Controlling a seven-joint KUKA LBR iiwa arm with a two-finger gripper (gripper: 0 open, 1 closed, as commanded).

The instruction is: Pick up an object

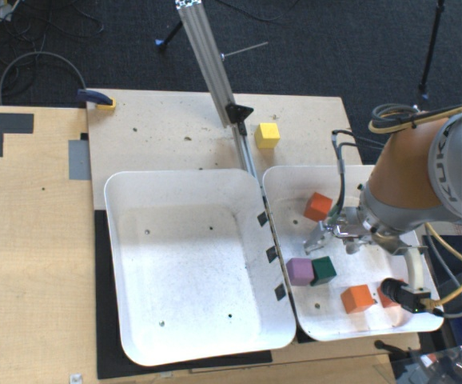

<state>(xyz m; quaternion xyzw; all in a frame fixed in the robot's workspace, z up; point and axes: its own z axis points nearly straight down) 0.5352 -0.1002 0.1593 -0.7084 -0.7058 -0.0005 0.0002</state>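
Note:
The right bin (423, 323) holds an orange cube (319, 206) near its far left. A purple cube (300, 271) and a dark green cube (324, 270) touch each other at the left wall. A second orange cube (357, 298) lies near the front, with a small red piece (388, 298) beside it, partly hidden. My gripper (335, 240) hangs over the middle of this bin, between the far orange cube and the green cube. It is open, with nothing between its fingers.
The left bin (135, 214) stands beside the right one, with black clips along the shared wall. A yellow cube (268, 134) rests on the bench behind the bins. A slanted aluminium rail (215, 70) rises at the back. A blue clamp (95, 98) sits far left.

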